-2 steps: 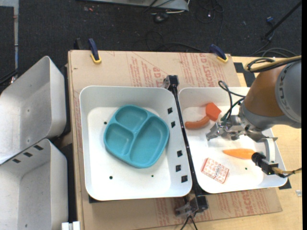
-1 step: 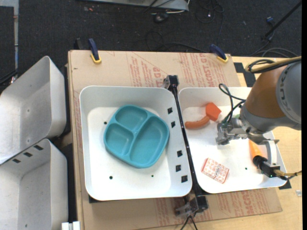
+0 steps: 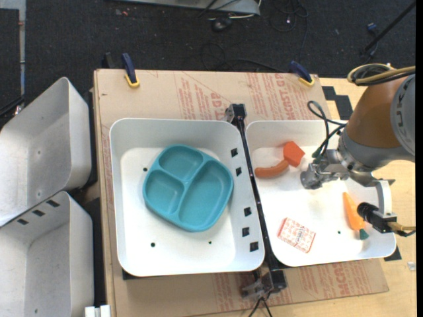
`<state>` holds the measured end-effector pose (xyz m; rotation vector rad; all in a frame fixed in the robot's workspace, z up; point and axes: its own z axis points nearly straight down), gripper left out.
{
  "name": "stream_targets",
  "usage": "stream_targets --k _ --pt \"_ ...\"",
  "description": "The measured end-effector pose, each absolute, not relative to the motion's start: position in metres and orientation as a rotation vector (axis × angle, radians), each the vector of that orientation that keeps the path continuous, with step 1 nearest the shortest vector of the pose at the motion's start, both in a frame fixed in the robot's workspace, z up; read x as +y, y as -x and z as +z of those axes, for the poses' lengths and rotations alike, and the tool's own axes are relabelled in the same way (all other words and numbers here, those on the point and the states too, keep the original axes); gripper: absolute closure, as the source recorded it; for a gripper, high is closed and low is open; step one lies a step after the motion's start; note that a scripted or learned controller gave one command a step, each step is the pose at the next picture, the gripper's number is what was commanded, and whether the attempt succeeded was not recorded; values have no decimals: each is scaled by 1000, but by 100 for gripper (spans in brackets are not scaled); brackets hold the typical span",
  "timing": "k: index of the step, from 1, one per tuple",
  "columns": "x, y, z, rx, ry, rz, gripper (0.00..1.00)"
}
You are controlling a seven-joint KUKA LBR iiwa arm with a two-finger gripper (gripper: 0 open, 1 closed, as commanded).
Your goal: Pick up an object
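The end effector [image 3: 312, 177] is hanging over the right bin [image 3: 380, 248], near its middle. I cannot tell how it is set from this angle, and nothing is showing in its grip.

Just to its left, a sausage [image 3: 271, 170] is lying on the bin floor. An orange block [image 3: 293, 154] is sitting up and to the left of the end effector, touching the far end of the sausage. A carrot [image 3: 353, 213] is lying below and to the right of the end effector, near the bin's right wall, with a black part of the arm resting beside it. A small card [image 3: 296, 234] with red print is lying flat below the end effector, toward the front of the bin, well apart from the other things.

The arm [image 3: 383, 121] is reaching in from the right, with its orange band above the wrist.

Farther left of the end effector, past the wall between the bins, the left bin [image 3: 132, 243] is holding a blue plate [image 3: 188, 187] with three sections. The plate is lying flat near the middle of that bin.

Both bins are sitting on a brown surface [image 3: 185, 91].
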<state>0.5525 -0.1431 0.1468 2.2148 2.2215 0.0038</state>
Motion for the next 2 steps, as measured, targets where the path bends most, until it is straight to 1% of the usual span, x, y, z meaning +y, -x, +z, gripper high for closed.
stream_targets --k 1,2 --pt "-134 -553 206 2222 -2213 5 100" --pt "-132 -549 268 2221 -2213 6 100"
